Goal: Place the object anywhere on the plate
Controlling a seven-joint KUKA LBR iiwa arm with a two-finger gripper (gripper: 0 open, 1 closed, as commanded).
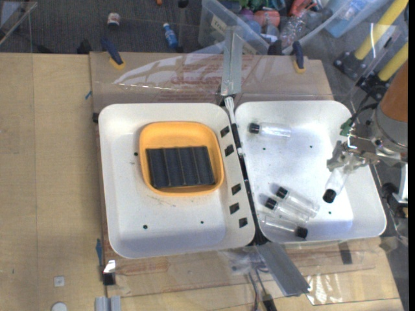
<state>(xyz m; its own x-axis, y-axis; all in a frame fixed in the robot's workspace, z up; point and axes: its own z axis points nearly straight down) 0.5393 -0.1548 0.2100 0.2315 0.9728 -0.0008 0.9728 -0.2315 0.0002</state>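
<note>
The left bin [120,229] holds an orange plate [150,138] with a dark ribbed block [180,166] lying flat on it. In the right bin [311,118], one clear black-capped tube [269,130] lies near the far wall, and three more [288,206] cluster near the front, well apart from the plate. At the bin's right edge the gripper [342,167] hangs low with another capped tube [332,188] slanting down from between its fingers, so the jaws look clamped on that tube above the bin floor.
</note>
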